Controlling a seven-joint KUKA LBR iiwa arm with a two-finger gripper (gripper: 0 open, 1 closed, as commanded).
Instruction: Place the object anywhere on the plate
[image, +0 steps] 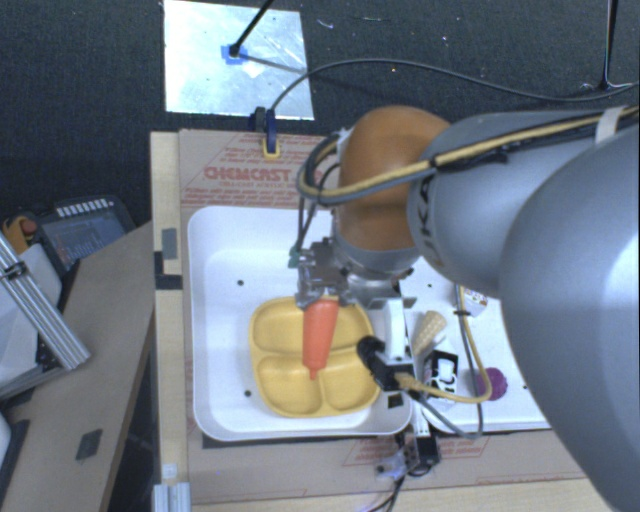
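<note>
A yellow plate (285, 385) with divided sections lies in the left white bin (215, 300), toward its front. An orange carrot (319, 338) hangs point-down over the plate's middle, its tip over the ridge between the sections. The carrot's thick top end sits between the fingers of my gripper (320, 297), which is shut on it. I cannot tell whether the tip touches the plate. The grey arm with its orange band (385, 180) reaches in from the right and hides the bin's back right part.
In the right bin lie a tan cone (430, 328), a purple object (493, 382) and a black-and-white card (444, 371). A black part with a yellow cable (378, 362) overhangs the plate's right edge. The left bin's floor left of the plate is bare.
</note>
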